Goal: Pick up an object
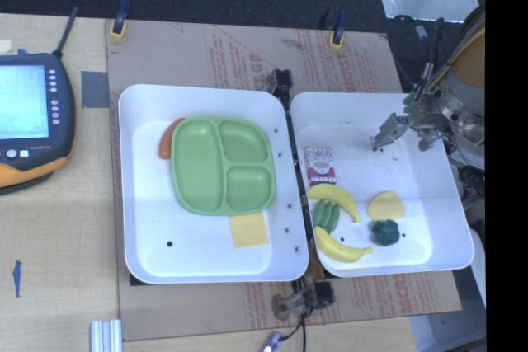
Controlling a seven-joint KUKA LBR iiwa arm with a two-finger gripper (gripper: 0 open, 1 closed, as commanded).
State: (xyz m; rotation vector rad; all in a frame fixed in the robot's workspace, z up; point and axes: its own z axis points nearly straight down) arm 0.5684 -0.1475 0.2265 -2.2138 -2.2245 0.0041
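Observation:
My gripper (403, 138) hangs over the back right part of the right bin (355, 115), its two fingers spread open with nothing between them. Below it, nearer the bin's front, lie a pale yellow round piece (386, 204) and a dark green broccoli-like piece (385, 232). Two yellow bananas (334, 195) (341, 247) and a green vegetable (327, 215) rest at the front left of that bin. A small red and white packet (319, 164) lies by the bin's left wall.
The left bin (148, 251) holds a green divided plate (223, 166), an orange sausage-like piece (167, 138) tucked under its left edge, and a yellow square slice (248, 230). A tablet-like controller (29, 115) sits on the bench at far left.

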